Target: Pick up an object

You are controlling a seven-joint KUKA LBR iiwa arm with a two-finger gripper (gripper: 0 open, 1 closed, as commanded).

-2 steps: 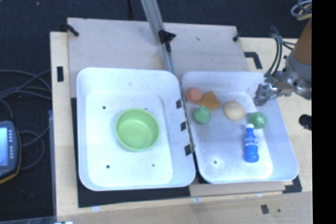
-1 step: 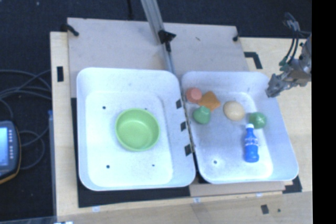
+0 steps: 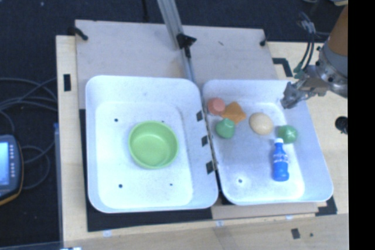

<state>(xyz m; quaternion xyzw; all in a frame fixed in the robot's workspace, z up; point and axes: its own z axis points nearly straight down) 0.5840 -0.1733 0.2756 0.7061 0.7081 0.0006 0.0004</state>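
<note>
— Looking down on the bench, we found the gripper poised over the far right rim of the right bin, nothing between its fingers. What lay nearest it?

— We judged the cream egg-shaped object nearest, lying down and to the left of the jaws in this view, with the small green ball just beside it on the right. The blue bottle lay nearer the camera, its long axis running roughly toward and away from us, white cap at the far end.

— And the cluster by the divider?

— We saw a pink piece, an orange piece and a green piece, close together and well apart from the gripper. The green bowl sat alone in the left bin, farther still.

— Could we read the jaws?

— Barely (the tip was small and blurred). We couldn't tell how far they stood apart, and they touched no object. We reckoned the coming move would be a short reach inward and down.
</note>
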